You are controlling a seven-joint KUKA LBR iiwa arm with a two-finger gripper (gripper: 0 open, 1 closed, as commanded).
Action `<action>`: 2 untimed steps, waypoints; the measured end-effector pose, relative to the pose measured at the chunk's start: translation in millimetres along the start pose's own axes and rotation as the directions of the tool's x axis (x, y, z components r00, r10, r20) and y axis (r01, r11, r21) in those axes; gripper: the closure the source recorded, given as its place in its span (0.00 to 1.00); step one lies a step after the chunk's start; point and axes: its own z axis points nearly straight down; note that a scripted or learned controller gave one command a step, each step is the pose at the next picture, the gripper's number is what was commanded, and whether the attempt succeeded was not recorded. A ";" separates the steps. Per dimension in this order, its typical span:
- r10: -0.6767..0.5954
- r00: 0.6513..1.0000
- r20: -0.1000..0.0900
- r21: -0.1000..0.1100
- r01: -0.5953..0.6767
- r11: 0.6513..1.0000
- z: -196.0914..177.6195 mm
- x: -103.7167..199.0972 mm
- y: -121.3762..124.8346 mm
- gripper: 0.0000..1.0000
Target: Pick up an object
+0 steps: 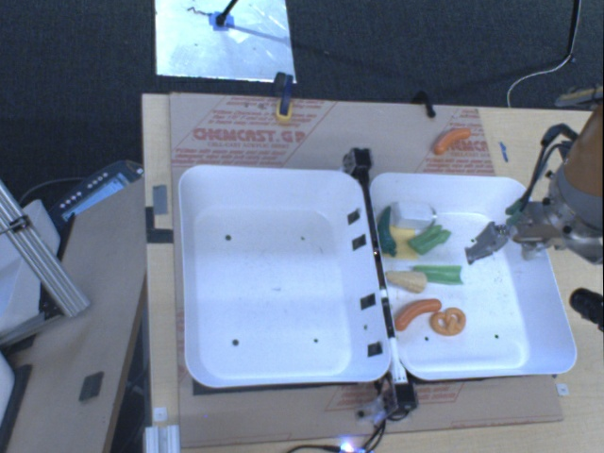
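The right bin [543,333] holds several small toy foods. A white block [411,213] and a yellow piece [406,243] lie at its left, beside a dark green piece [385,229] and a green pod [430,239]. Below them are another green pod [438,274], a beige wedge [407,280], an orange sausage [418,312] and an orange pretzel [447,322]. My gripper [479,245] hangs over the bin's middle, just right of the green pods, open with nothing between its fingers.
The left bin [274,281] stands beside the right one, with a black hinge strip [373,262] between them. A second orange sausage [452,141] lies on the cardboard behind the right bin. A yellow clip [283,111] sits at the back.
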 end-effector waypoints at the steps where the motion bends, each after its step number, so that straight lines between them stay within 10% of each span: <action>1: -0.001 1.000 -0.005 0.015 0.001 1.000 162.0 44.5 -21.1 0.00; 2: 0.000 1.000 0.000 -0.001 0.000 1.000 143.3 41.1 -16.7 1.00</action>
